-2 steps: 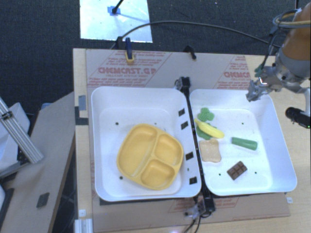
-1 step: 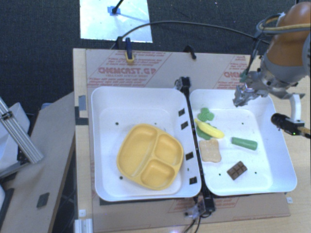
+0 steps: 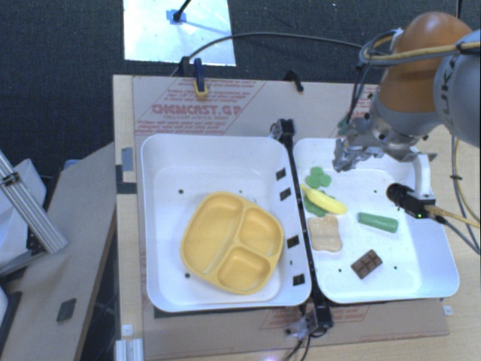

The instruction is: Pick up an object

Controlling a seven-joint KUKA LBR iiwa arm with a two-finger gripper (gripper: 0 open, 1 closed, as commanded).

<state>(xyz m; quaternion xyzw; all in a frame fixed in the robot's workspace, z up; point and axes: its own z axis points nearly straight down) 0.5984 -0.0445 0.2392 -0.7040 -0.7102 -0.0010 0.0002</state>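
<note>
Grey, rounded robot arm [image 3: 451, 89] with a glossy orange band bulging above the wrist. Yellow and dark cables looped along the band and trailing off the arm. Below, a grey metal wrist block ending in a small silvery two-finger gripper [image 3: 347, 156]. Beside it, a white bracket carrying a black cylindrical attachment [image 3: 406, 199].

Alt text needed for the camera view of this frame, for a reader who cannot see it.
A grey robot arm with an orange band hangs its gripper over the right white bin, above a green leafy toy, yellow banana, green bar, tan toast slice and brown chocolate block. The left white bin holds a yellow divided plate.
</note>
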